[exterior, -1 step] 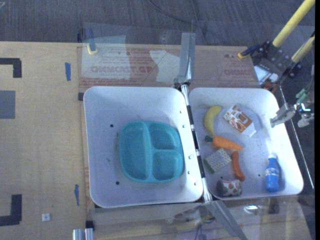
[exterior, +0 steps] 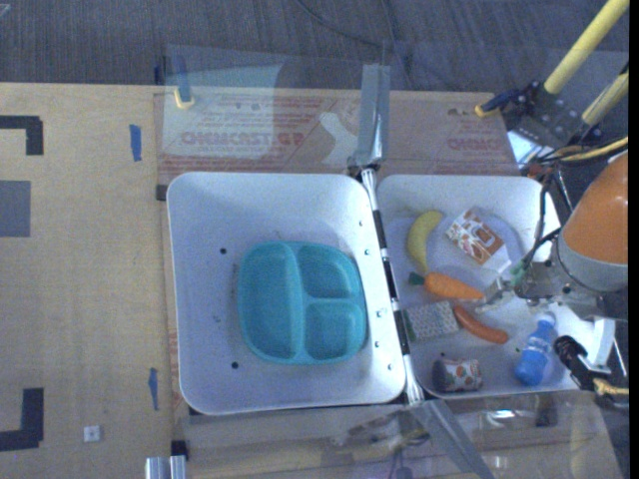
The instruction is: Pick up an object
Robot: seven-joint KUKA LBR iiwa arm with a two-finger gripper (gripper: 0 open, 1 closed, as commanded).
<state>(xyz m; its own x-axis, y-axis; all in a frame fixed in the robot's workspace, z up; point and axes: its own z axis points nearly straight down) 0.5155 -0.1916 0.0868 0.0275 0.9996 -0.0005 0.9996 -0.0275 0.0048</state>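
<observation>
Near edge first: right bin (exterior: 519, 194) holds a small patterned can (exterior: 458, 373) lying on its side at the bottom, near the divider. Just right of it, a blue bottle (exterior: 534, 352) with a paler cap end, tilted, close to the arm's dark cabling.

Left bin (exterior: 200, 267) holds a teal divided plate (exterior: 300, 302), three compartments, lying flat about mid-bin, slightly toward the near side. Nothing sits in its compartments.

Mid right bin: grey speckled sponge-like block (exterior: 431, 319) against the divider. Beside it a red-orange sausage-shaped piece (exterior: 481, 326), angled. Just above that an orange carrot (exterior: 454, 287), lying roughly across the bin, its tip pointing toward the gripper (exterior: 502, 289).

Gripper comes in from the right, low over the bin, fingertips right at the carrot's right end and above the sausage piece. Finger spread: cannot tell, too small and blurred. No object visibly between the fingers. Arm (exterior: 599, 228) behind it: grey wrist, big orange band at the right edge.

Farther back: yellow banana (exterior: 423, 238), upright-ish along the divider side. Right of it a white and orange snack packet (exterior: 474, 236), tilted, near the banana but not touching.

Beyond the bins: cardboard with red print under clear plastic (exterior: 225, 108), tan bench (exterior: 80, 267) with blue tape marks, yellow poles (exterior: 589, 38) at far right, grey carpet behind.
</observation>
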